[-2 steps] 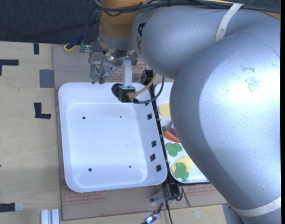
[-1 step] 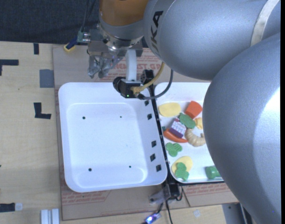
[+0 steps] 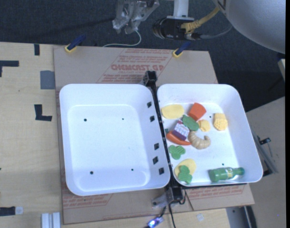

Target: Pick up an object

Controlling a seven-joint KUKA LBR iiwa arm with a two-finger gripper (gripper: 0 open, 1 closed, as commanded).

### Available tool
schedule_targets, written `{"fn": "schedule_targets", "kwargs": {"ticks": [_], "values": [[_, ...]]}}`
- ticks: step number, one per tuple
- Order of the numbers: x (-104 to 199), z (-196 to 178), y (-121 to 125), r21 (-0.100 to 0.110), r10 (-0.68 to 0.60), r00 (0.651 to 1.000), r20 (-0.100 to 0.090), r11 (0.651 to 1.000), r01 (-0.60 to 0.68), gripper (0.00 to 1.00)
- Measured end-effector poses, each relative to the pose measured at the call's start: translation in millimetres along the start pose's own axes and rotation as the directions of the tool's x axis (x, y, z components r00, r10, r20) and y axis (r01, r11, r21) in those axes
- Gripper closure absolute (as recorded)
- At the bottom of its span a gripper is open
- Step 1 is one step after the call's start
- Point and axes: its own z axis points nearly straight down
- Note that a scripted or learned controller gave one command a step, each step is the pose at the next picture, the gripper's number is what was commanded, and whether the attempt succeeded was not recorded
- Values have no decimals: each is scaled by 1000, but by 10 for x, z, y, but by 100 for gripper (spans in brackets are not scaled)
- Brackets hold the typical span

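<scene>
A pale wooden bench (image 3: 21, 127) fills the lower part of the view, with dark carpet (image 3: 50, 13) beyond its far edge. A sheet of brown cardboard (image 3: 135, 65) lies on the bench, held at the far side by two blue-and-yellow clamps (image 3: 74, 42).

Two white bins sit on the cardboard, touching along a shared black hinge line. A tan croissant (image 3: 200, 140) lies near the middle of the right bin (image 3: 241, 101), and the other toy foods gather round it.

- Touching the croissant on its left are a purple packet (image 3: 181, 129) and, under that, an orange-red wedge (image 3: 174, 138).
- Just behind it sit a small yellow piece (image 3: 204, 125) and a green leaf (image 3: 190, 123).
- Further behind are an orange block (image 3: 197, 111) and a yellow lemon (image 3: 172, 111).
- An ear of corn (image 3: 220, 122) lies behind and to the right of the croissant, apart from it.
- In front and to its left is a green broccoli (image 3: 176, 151). Nearer the front wall are a yellow slice (image 3: 188, 165) and a green sprig (image 3: 184, 175) resting on it.
- A green bottle (image 3: 226, 174) lies on its side in front of the croissant, to its right.

The left bin (image 3: 64, 96) lies well left of the croissant.

The gripper (image 3: 129, 14) hangs far behind the croissant, over the carpet and past the cardboard's edge. It is blurred, so I cannot tell how wide it stands, and it touches none of the toys. The grey arm (image 3: 254, 8) bulks in the far right corner.
</scene>
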Motion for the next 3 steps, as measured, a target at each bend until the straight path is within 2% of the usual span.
{"fn": "schedule_targets", "kwargs": {"ticks": [1,2,3], "values": [[-98,190,-1246,21,-3,1000,4,1000,3,100],[-702,107,-430,15,8,1000,8,1000,-8,100],[-2138,93,-452,17,17,1000,10,1000,-17,100]]}}
